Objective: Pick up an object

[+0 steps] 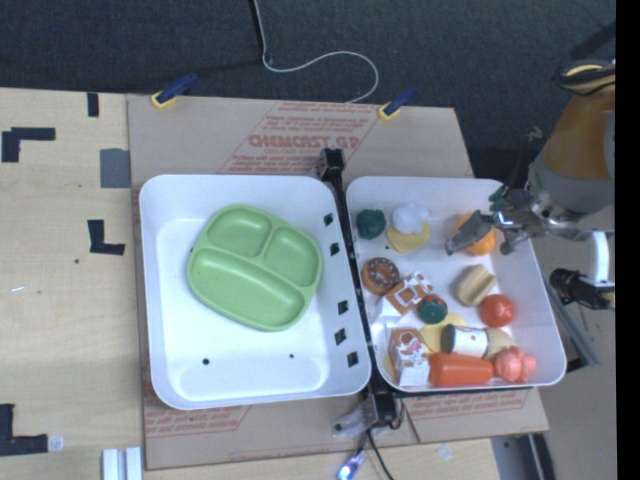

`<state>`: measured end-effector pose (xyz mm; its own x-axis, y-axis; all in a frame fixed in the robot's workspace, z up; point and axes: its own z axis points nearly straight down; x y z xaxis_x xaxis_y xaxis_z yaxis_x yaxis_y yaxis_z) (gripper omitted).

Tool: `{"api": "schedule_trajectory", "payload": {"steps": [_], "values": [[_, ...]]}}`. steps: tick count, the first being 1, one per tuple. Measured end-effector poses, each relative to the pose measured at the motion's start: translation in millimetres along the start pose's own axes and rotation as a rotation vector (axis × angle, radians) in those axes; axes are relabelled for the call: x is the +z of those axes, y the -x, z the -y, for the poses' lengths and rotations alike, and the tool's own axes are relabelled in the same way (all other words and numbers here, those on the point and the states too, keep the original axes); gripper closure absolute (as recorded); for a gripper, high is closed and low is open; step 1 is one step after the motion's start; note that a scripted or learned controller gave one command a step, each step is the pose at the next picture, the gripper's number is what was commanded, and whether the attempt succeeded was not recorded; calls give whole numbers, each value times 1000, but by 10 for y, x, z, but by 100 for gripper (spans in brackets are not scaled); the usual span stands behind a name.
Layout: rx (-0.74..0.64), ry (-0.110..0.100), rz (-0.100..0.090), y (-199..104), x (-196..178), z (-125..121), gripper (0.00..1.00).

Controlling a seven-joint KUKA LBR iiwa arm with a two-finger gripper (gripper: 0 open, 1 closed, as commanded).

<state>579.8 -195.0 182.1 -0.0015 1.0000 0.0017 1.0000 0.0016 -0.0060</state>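
On tan bench [60,268], cardboard sheet [290,133], two white bins [160,198], dark carpet [120,18] behind

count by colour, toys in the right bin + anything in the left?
Right white bin, as far as the clutter lets me tell:
Green: 2, dark round toy, small green toy
Red or orange: 3, red ball, orange carrot-like toy, orange piece at gripper
Pink: 1
Brown or tan: 4
White and yellow: 2
Left bin: 1 light green divided plate
Total: 13
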Motion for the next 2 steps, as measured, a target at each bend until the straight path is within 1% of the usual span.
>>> {"api": "schedule_trajectory", "payload": {"steps": [1, 2], "values": [[-2, -5, -2, -9, -69, -1, 100], [-8, 7, 0, -764, -760, -91, 100]]}}
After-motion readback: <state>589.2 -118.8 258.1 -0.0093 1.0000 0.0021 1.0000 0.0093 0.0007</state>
